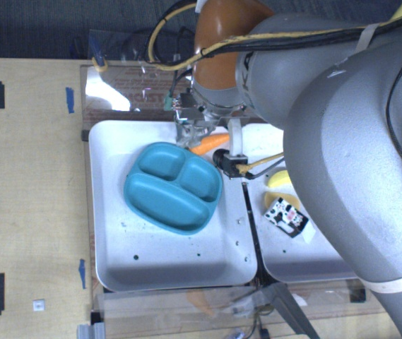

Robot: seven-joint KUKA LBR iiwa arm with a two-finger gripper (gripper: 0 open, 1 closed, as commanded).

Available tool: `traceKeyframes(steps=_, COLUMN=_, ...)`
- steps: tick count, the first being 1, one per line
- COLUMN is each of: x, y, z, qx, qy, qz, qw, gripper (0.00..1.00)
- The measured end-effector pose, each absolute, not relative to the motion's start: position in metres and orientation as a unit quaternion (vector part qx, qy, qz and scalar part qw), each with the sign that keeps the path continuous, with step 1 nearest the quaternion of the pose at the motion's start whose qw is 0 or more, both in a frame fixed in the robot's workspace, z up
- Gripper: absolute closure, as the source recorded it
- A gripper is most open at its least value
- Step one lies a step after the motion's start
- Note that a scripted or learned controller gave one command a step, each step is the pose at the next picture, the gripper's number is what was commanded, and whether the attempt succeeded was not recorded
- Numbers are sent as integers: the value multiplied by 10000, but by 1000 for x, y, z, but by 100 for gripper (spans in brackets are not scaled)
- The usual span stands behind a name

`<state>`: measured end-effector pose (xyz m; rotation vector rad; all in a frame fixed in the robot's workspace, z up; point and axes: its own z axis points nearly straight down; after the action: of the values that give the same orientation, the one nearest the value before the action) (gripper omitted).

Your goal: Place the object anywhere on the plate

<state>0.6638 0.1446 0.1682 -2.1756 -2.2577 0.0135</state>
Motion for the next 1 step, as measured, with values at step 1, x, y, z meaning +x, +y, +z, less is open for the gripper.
traceKeyframes(steps=1, x=666, y=145, z=174, qx=-6938, qy=-7202, qz=3, qw=2, gripper=0)
